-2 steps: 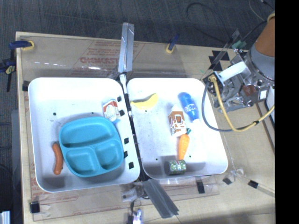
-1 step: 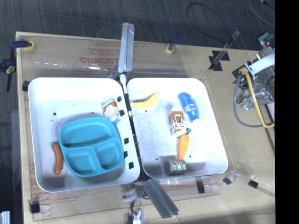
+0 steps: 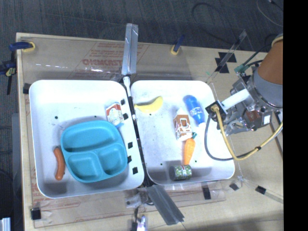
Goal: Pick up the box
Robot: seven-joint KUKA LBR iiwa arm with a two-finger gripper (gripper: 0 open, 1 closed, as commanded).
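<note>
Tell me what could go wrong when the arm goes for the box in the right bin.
The box lies tight between the blue bottle and the carrot, so a descent may knock or catch either neighbour instead. It also lies flat on the bin floor, so a grasp could slip. The yellow cable looping over the right bin's rim might snag.

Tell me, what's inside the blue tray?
Nothing that I can see: the blue tray has three bare sections. The sausage lies beside it. Whatever is under the tray is hidden.

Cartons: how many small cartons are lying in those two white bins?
2. One white-and-red carton in the left bin, beside the blue tray; one brown-and-white carton in the right bin, above the carrot.
</note>
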